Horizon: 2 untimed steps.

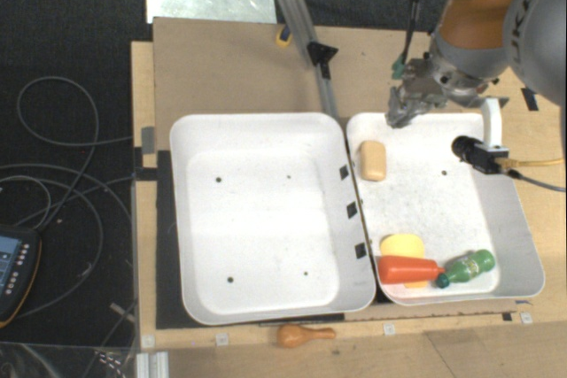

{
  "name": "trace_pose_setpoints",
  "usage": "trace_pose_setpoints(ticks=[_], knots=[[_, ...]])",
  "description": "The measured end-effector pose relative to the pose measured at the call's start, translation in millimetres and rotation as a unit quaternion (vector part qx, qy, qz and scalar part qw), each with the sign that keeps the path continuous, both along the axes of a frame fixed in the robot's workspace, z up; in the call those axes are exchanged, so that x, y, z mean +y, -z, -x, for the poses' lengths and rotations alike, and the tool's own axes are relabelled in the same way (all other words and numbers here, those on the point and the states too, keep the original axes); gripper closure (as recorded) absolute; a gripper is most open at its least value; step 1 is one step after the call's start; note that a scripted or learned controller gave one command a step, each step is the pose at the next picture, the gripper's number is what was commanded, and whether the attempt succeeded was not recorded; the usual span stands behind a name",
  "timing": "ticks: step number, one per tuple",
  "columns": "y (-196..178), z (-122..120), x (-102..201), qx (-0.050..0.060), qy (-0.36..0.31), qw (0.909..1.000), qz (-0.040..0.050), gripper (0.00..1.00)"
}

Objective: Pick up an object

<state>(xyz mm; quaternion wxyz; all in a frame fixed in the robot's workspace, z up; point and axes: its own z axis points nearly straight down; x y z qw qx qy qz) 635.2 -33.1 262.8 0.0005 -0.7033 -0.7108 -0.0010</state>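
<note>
The right bin holds a tan oblong block near its far left corner. At its near edge lie a yellow round piece, an orange-red carrot-like piece and a green bottle. My gripper hangs over the far edge of the right bin, a little up and right of the tan block. Nothing shows between its fingers.
The left bin sits beside the right one. A tan pear-shaped piece lies on the bench in front of the bins. A slanted metal pole crosses the back. Cables and a pendant lie at left.
</note>
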Motion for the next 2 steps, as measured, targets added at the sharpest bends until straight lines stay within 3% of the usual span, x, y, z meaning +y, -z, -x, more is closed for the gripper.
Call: trace_pose_setpoints(ticks=[2], knots=[[-2.3, 15.2, 98.0, 0.0, 0.0, 1.0, 0.0, 1.0]])
